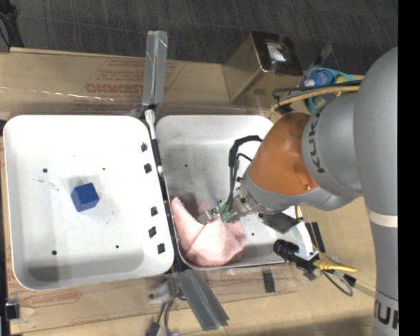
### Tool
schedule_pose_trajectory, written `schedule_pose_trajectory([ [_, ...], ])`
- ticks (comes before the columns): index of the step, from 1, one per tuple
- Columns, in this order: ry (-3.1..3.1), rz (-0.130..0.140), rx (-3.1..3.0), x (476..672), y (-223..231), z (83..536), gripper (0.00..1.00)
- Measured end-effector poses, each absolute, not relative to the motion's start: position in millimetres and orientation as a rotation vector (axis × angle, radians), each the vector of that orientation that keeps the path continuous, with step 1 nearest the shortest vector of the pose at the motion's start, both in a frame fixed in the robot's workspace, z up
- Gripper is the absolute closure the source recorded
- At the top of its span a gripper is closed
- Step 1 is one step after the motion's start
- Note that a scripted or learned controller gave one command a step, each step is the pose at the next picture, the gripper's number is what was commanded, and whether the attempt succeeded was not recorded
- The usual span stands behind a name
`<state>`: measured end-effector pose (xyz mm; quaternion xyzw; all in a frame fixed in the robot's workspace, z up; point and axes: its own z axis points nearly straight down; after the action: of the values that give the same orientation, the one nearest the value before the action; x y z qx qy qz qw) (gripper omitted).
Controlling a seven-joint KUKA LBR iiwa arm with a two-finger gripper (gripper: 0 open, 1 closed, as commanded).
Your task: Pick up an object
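Note:
A pink cloth (204,238) lies crumpled in the near part of the right bin (196,145). My gripper (225,214) hangs low over the cloth's upper edge, reaching in from the right under the orange wrist band, with a small green tip touching or just above the fabric. A blue cube (85,196) rests in the middle of the left bin (28,145), far from the gripper.
A raised divider with black clips (154,187) separates the two bins. A brown cardboard box (255,65) sits behind the right bin. The grey arm body covers the right bin's right side.

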<state>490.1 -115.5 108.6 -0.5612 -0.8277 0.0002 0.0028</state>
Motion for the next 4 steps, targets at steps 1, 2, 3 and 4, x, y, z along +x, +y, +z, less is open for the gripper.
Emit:
schedule_pose_trajectory([
  [1,-2.561,0.003,-1.814,533.3,-103,91,0.0],
  [2,-2.561,0.004,-1.809,533.3,-103,100,1.0],
  [3,-2.602,0.002,-1.755,555.3,-109,129,1.0],
  [4,-2.56,0.002,-1.82,600.7,-40,270,1.0],
])
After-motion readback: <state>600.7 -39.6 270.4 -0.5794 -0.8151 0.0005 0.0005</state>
